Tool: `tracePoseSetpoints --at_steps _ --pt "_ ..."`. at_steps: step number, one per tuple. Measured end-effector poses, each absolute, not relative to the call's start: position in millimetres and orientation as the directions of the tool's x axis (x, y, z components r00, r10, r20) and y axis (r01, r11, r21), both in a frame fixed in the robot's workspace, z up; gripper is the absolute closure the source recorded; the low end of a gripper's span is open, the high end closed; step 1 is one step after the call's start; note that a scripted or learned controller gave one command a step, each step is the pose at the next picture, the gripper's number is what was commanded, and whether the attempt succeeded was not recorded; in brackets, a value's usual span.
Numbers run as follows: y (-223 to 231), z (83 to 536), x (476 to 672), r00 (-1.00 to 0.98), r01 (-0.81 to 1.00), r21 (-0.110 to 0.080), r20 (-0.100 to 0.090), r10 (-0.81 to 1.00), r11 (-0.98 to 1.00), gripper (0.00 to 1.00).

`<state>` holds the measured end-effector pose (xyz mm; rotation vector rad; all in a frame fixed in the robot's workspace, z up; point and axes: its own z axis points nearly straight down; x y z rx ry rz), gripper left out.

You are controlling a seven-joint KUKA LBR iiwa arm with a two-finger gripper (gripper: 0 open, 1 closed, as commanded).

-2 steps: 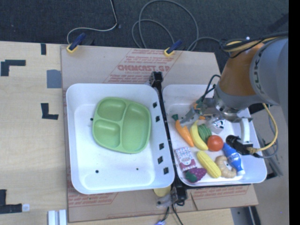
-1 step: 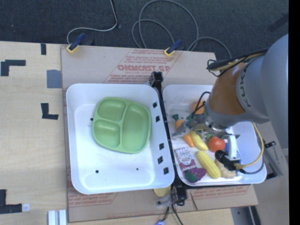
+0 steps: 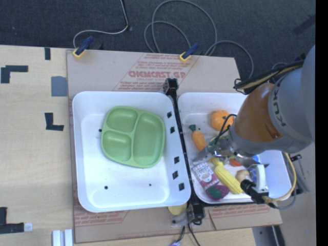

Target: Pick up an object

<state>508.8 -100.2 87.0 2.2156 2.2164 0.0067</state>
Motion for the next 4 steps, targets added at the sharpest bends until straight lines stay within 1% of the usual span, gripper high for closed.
tracePoseSetpoints --at_steps 1,2,3,4 --pt "-101.0 96.8 510.0 0.000 1.000 0.008 -0.004 1.000 0.000 1.00" --pt "-101.0 96.2 509.7 0.001 1.000 0.008 -0.004 1.000 -0.001 0.00" --pt "-97.8 85.6 555.4 0.000 1.000 0.000 -0.003 1.000 0.000 0.00" --pt "-98.0 96.5 555.5 0.000 1.000 0.005 -0.004 1.000 0.000 1.00"
